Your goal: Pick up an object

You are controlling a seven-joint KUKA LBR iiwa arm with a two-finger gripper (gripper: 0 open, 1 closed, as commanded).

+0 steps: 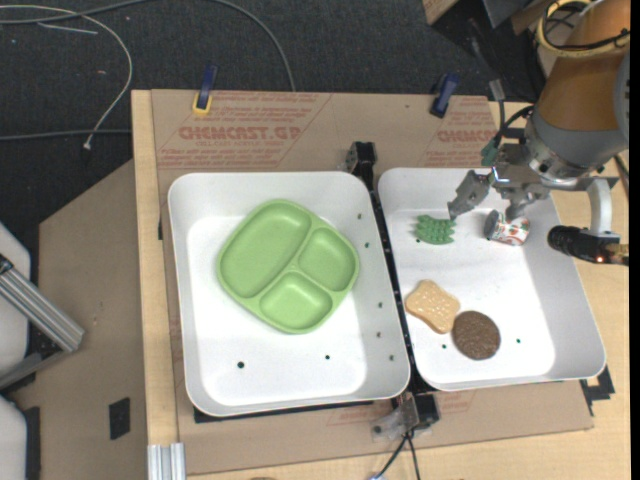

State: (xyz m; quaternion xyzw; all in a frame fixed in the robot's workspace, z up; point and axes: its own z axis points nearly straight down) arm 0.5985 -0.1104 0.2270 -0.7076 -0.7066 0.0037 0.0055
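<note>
Pincer spread wide, holding nothing, hovers at the right bin's twelve o'clock (nothing lifted yet); green toy just at its seven, small white-red object at its five.
</note>
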